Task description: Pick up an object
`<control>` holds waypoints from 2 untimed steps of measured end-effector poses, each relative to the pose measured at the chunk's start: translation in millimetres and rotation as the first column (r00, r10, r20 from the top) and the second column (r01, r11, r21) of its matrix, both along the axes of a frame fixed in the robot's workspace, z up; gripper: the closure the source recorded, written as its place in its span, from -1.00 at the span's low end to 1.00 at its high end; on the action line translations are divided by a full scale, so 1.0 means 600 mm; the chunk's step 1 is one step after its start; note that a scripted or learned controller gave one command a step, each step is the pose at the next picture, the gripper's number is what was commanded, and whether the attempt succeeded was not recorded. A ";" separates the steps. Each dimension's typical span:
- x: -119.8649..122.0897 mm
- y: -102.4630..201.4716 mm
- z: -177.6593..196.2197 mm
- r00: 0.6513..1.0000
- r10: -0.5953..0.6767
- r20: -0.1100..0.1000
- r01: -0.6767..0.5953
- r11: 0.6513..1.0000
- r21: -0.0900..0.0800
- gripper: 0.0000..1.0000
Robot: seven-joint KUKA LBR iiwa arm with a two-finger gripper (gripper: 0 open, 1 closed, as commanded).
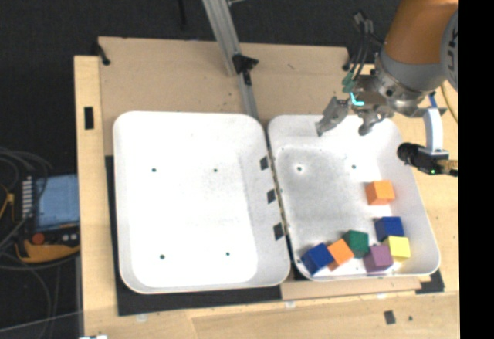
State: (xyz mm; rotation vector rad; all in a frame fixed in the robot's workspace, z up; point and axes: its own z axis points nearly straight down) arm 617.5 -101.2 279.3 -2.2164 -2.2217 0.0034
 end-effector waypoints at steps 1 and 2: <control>0.001 0.000 0.004 1.000 0.000 0.005 0.000 1.000 0.000 -1.00; -0.002 0.014 -0.087 1.000 -0.002 -0.001 0.002 1.000 -0.002 -1.00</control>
